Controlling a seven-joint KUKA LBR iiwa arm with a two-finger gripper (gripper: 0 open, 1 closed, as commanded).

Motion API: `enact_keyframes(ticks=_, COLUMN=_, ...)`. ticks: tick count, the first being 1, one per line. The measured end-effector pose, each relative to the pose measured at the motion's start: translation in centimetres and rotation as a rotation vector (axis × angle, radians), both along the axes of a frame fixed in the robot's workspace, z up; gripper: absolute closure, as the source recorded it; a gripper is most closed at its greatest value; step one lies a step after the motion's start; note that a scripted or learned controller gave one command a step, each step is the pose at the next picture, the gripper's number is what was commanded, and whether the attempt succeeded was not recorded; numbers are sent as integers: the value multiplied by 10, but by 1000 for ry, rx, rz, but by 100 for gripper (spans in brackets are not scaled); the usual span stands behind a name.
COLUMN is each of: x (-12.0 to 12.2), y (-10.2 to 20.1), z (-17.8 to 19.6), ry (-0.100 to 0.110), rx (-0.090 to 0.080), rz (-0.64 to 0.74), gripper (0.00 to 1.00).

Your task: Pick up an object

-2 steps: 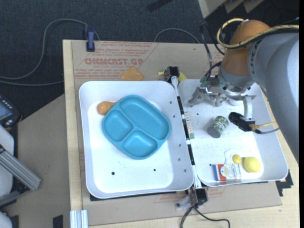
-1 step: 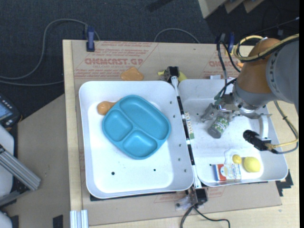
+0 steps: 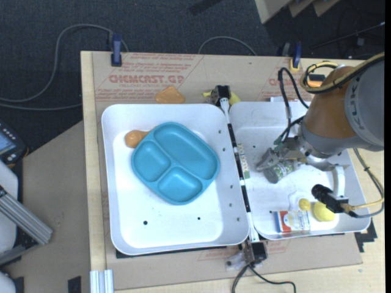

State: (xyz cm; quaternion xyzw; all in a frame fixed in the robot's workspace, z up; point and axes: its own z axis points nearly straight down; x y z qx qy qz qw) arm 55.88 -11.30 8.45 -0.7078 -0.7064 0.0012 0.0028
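We see the gripper [image 3: 276, 162] low over the right bin [image 3: 256, 118], near that bin's middle and a little toward the wall it shares with the left bin [image 3: 122, 212]. The arm [image 3: 333, 118], with its orange band, comes in from the right and covers the bin's far right corner. A small grey-green object [image 3: 280, 173] lies right at the gripper's tip, on its near side, and looks to be touching it. The metal parts blur together against the white floor, so we cannot tell whether the gripper is spread or closed, or whether it grasps that object. Other things lie to the right of the gripper and nearer the camera, all in the right bin. A yellow object [image 3: 322, 212] sits near the front wall, with a clear packet [image 3: 302, 204] just beside it on the gripper's side. A small box [image 3: 286, 222] with red and blue print rests against the front rim, apart from the gripper. To the gripper's left, across the shared wall, a blue divided plate [image 3: 176, 162] lies flat in the left bin. An orange object [image 3: 132, 138] touches the plate's far left edge, well apart from the gripper.
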Motion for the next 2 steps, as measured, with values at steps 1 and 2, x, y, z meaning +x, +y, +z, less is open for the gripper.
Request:
enact_keyframes(ticks=1, x=4, y=0, z=11, ry=-10, rx=-3, rz=0, gripper=100)
enact_keyframes(ticks=2, x=3, y=0, z=11, ry=-9, rx=-3, rz=0, gripper=0)
